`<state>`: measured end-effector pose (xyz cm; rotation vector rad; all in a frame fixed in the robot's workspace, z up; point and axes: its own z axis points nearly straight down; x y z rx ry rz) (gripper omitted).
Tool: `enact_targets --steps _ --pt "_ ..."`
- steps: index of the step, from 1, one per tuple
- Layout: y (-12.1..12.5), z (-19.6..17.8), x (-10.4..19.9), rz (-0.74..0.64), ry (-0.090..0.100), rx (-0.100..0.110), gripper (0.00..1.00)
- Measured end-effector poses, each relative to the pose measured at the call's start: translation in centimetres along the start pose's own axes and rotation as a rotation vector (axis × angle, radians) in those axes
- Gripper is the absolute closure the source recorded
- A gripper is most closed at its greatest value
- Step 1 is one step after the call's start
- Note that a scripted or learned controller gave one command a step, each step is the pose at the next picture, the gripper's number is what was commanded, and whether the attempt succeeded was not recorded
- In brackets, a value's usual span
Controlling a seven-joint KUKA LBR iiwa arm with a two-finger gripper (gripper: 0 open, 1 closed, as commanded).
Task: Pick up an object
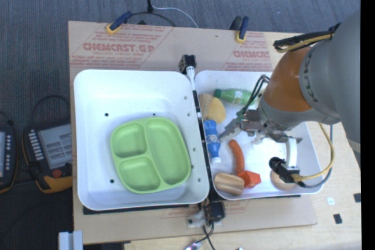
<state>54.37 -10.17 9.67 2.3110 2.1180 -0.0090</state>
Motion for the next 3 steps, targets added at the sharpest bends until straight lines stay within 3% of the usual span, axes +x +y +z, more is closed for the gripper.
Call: enact_targets --steps 1,2,3 --pt "-2.4 0.4 -0.4 -0.164 -0.011 -0.032 0.00" --pt "-4.2 0.5 -0.4 0.075 -0.001 -0.030 0.00" --pt "-5.2 0.5 -0.4 0.071 -0.004 -0.032 0.00"
